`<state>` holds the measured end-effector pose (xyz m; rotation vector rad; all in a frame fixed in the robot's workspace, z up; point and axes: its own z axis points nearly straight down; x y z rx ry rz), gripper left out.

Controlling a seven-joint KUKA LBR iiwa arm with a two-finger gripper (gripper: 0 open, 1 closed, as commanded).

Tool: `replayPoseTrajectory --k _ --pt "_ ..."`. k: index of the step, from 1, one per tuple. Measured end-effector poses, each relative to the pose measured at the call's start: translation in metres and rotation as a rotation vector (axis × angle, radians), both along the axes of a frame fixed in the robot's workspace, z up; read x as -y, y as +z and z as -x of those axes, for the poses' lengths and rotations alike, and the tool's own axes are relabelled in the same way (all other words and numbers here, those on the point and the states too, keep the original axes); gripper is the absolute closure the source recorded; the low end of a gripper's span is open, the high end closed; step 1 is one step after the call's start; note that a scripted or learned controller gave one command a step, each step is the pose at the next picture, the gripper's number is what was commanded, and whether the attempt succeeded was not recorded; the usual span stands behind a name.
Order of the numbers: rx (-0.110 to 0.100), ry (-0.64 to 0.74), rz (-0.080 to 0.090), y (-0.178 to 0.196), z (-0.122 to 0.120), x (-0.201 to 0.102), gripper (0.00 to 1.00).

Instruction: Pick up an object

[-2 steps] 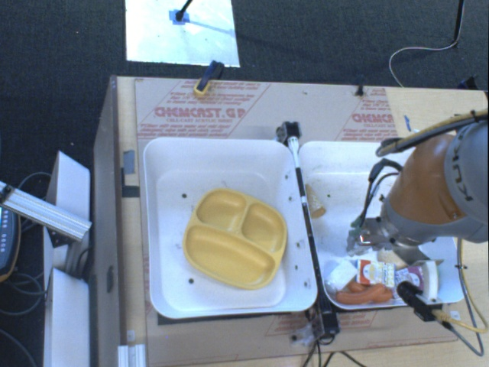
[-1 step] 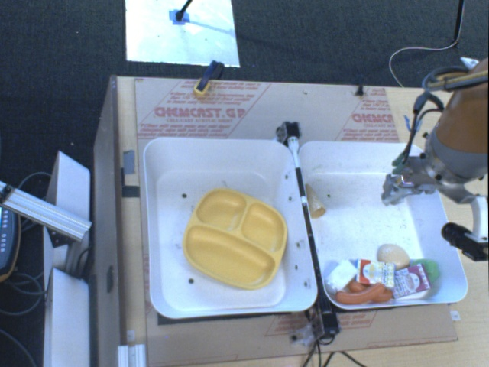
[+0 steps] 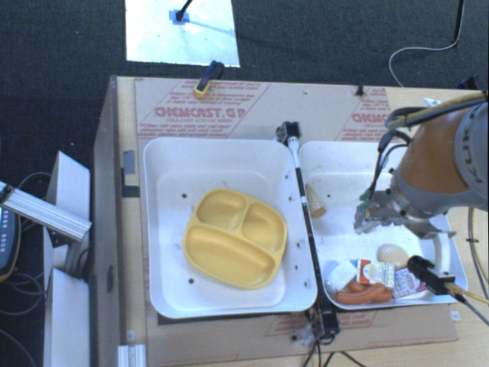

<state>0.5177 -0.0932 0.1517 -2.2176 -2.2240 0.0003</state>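
While the grey-and-orange arm [image 3: 435, 159] hangs over the right bin [image 3: 336, 167] on the table [image 3: 229, 105], its jaws sit above bare white floor near the bin's middle, touching nothing. Whether they are spread or pressed together cannot be told from this slanted overhead angle. The likeliest targets crowd the bin's 6 o'clock wall: a pale egg-shaped object [image 3: 393, 253] lies nearest, at about 5 o'clock from the jaws, with a small printed carton [image 3: 386, 274] just beyond it. A pair of orange-red sausages [image 3: 365, 293] lies at 6 o'clock, long axis running roughly 9 to 3 along the bin's rim, and a crumpled white wrapper [image 3: 341, 272] rests beside them. A small brown scrap [image 3: 314, 205] lies alone at 9 o'clock from the jaws, close to the wall dividing the bins. In the left bin [image 3: 176, 167], well apart, a yellow divided plate [image 3: 235, 238] lies flat. Judged from here, no pick has begun; a short shift towards 5 o'clock and a descent would come first.
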Motion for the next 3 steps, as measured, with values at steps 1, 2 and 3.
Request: replayPoseTrajectory --k 1,2,3 --pt "0.002 -0.001 0.001 0.000 0.000 0.001 0.00" --pt "0.003 -0.001 0.001 -0.067 -0.038 0.013 0.00" --pt "0.003 -0.001 0.002 -0.067 -0.072 0.052 0.00"
